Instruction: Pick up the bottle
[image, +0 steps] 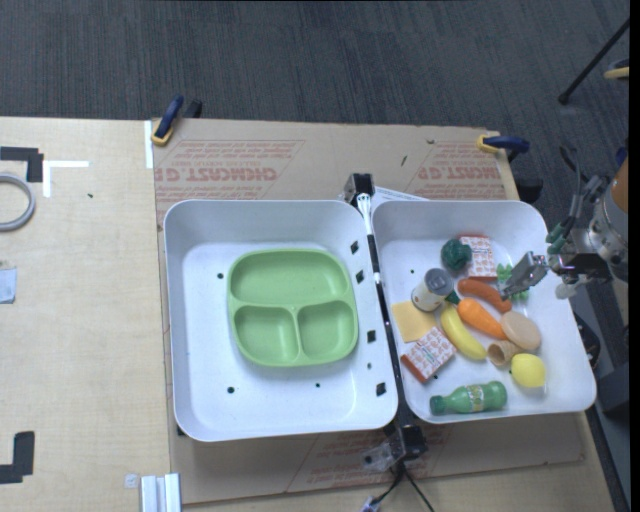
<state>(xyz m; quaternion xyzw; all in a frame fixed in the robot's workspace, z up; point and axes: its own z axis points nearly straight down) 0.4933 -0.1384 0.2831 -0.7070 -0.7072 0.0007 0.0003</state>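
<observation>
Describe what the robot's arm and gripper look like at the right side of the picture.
The arm's wrist section is pale grey metal, with a sliver of orange band at the frame's edge. From it extends a slim gripper of silver-grey metal with small green accents near its base. Finer markings and cables are too small to make out.

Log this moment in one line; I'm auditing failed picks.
gripper: over right bin, holds nothing | bottle: lying at bin's near edge, untouched
</observation>
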